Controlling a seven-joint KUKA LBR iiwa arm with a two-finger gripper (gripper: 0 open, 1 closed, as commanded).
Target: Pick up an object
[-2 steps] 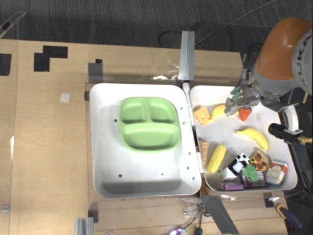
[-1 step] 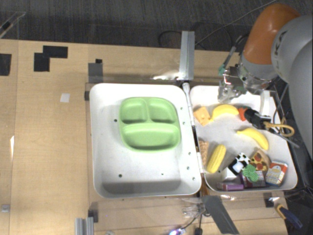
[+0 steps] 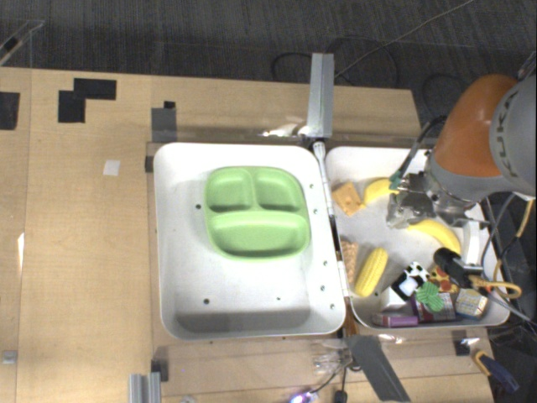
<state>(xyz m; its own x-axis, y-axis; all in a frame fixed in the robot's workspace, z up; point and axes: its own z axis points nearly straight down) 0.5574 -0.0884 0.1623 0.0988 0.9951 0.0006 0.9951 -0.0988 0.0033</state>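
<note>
Bananas [image 3: 438, 232] lie in the right bin [image 3: 362, 162], directly under the gripper [image 3: 406, 211], whose finger state cannot be told. Corn [image 3: 371, 271] sits lower left of it; a green divided plate [image 3: 255, 211] fills the left bin [image 3: 180, 250].

Even, bright overhead light washes the white bins [image 3: 180, 250] nearly featureless. Shadows are soft and short. Focus is slightly soft throughout, with small objects indistinct.
</note>
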